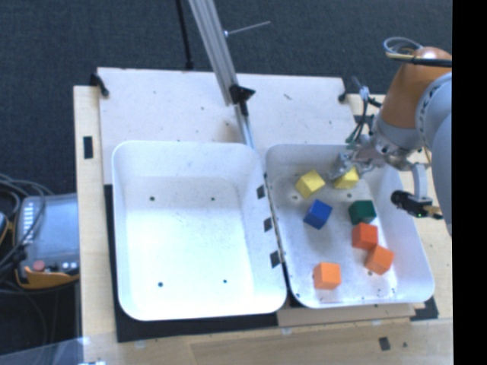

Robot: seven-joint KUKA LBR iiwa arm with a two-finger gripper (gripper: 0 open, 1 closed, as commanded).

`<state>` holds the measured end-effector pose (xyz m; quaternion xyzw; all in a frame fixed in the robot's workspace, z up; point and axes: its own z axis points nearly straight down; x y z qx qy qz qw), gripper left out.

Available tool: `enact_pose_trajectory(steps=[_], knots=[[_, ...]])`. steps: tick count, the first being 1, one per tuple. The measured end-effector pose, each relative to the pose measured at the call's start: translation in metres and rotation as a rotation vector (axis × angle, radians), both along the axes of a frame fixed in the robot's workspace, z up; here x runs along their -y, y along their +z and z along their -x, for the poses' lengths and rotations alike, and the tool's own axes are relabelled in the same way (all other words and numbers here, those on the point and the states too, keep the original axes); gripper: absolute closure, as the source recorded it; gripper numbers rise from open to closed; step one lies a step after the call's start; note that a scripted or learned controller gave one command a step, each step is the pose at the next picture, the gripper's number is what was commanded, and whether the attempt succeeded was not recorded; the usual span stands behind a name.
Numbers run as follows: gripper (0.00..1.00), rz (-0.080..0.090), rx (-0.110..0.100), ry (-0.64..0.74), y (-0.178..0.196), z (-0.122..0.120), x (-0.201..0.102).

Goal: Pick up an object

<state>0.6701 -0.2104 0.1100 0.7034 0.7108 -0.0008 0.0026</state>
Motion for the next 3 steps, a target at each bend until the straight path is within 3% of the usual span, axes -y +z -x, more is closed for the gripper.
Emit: enact_pose_trajectory(steps=[2, 3], knots=[[1.00, -0.003, 0.003, -0.004, 0.106, 0.008, -0.009], [1.00, -0.003, 0.002, -0.003, 0.131, 0.007, -0.007]])
